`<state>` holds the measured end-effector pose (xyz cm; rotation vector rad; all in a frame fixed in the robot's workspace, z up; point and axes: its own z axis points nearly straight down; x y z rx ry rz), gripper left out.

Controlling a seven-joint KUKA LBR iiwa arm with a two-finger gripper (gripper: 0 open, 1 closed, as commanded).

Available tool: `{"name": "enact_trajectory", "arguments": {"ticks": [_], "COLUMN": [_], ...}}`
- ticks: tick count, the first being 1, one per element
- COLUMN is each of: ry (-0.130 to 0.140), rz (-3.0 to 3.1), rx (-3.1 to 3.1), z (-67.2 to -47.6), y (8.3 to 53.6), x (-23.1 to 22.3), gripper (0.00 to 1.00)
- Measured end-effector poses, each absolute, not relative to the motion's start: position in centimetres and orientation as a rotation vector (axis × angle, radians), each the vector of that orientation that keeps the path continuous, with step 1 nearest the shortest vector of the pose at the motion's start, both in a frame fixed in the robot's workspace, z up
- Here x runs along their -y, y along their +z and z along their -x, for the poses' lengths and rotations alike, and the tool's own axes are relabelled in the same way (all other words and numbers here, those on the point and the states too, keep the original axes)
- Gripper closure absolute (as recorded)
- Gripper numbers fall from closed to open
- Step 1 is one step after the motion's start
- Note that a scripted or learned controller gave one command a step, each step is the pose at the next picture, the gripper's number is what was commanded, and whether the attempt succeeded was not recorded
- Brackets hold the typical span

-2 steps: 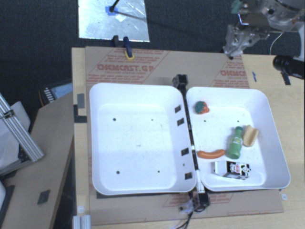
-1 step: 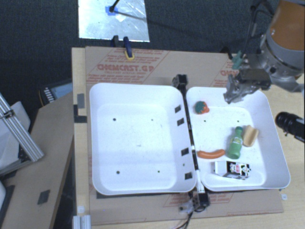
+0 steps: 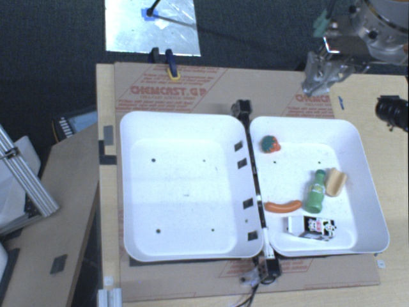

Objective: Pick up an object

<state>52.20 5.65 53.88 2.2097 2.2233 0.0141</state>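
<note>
The right bin holds several small objects. A red and green strawberry-like toy lies near its back left corner. A green bottle lies in the middle, with a tan bun-like piece beside it on the right. An orange sausage lies left of the bottle. A small black and white box rests near the front wall. My gripper hangs high above the bench behind the right bin's back edge, apart from all the objects, with nothing seen in it.
The left bin sits beside the right one, joined by a black hinge strip. Both stand on a brown board. A shiny metal sheet lies at the back left. A black device sticks in at the right.
</note>
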Motion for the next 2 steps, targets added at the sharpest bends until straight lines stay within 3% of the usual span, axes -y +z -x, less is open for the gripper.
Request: {"name": "enact_trajectory", "arguments": {"ticks": [1,2], "ry": [-0.006,0.014], "rz": [-2.219,-2.211], "rx": [-2.228,-2.219], "z": [-48.5,-64.2], "y": [46.7,52.0], "x": [-5.6,-6.6], "gripper": [1.0,1.0]}}
